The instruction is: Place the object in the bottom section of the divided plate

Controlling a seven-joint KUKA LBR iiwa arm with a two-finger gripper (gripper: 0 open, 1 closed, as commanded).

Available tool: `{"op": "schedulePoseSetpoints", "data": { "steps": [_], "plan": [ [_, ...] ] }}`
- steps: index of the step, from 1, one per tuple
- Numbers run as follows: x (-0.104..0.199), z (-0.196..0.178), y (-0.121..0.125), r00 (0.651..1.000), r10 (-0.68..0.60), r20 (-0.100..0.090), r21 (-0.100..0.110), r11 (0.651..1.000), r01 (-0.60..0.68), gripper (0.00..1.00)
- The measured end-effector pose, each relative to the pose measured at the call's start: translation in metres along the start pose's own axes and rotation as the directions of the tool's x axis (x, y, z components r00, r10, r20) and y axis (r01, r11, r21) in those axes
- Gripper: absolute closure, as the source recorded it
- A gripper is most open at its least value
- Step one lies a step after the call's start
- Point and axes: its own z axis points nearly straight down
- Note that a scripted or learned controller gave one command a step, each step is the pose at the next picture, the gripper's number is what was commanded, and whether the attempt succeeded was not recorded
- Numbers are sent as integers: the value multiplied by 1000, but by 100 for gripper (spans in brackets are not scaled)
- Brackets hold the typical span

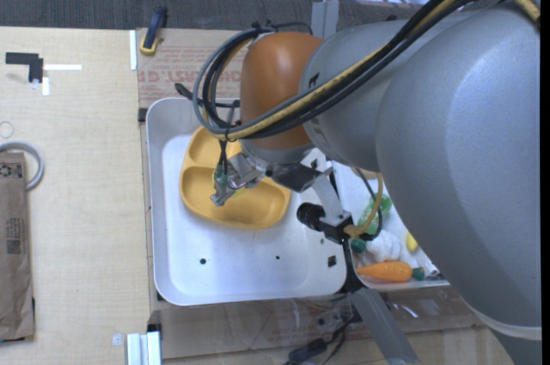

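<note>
The end effector [223, 190] hangs over the yellow divided plate [258, 209] in the white bin [249, 273]; its grip state cannot be told. An orange carrot [384, 271] lies well to its right.

Grey robot arm with orange wrist band

Bulky, smooth, light-grey rounded arm casing [447, 140], matte with soft highlights. Glossy orange-brown domed band [275, 88] just above the wrist. Bundle of black cables with one yellow hose [344, 76] draped along the casing, looping in black coils near the band. Small metal-and-black hand [225, 183] below, with green fittings. Black knob-like part [311, 215] beside the wrist.
</note>
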Motion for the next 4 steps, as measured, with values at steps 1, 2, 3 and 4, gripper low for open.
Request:
{"op": "schedulePoseSetpoints", "data": {
  "steps": [1,2,3,4],
  "plan": [
    [-21,-22,71,1000,26,1,-4,1000,-26,100],
    [-31,-13,109,974,228,1,-3,974,-228,100],
    [-27,-25,86,983,184,1,-2,983,-184,100],
    [-32,-44,108,825,565,1,-2,825,-565,100]
  ]
}}
